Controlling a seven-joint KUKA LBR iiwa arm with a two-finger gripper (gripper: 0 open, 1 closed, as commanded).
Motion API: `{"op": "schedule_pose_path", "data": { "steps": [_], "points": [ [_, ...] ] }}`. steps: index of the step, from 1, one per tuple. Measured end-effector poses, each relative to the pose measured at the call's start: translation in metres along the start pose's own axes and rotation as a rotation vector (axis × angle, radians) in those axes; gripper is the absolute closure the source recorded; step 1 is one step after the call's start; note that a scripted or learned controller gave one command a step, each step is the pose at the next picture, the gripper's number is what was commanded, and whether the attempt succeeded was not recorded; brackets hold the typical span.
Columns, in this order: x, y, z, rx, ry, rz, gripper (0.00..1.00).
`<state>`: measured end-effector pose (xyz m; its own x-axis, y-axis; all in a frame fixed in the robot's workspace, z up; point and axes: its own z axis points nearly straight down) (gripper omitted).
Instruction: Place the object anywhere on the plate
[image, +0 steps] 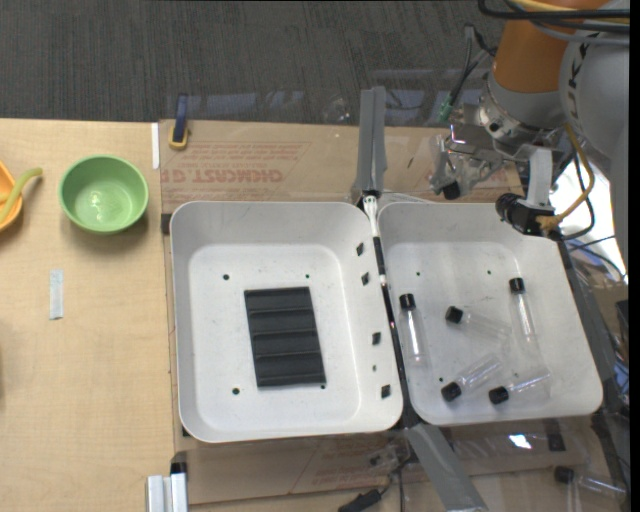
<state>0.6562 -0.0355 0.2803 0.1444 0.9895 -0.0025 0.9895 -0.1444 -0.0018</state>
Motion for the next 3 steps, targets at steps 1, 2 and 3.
{"op": "schedule_pose_path", "data": {
  "steps": [1, 2, 3],
  "points": [
    [0.057, -0.066, 0.091, 0.004, 0.000, -0.003, 1.00],
    [0.058, -0.006, 0.081, 0.000, 0.000, -0.093, 1.00],
    [0.058, -0.006, 0.081, 0.000, 0.000, -0.094, 0.00]
  ]
}}
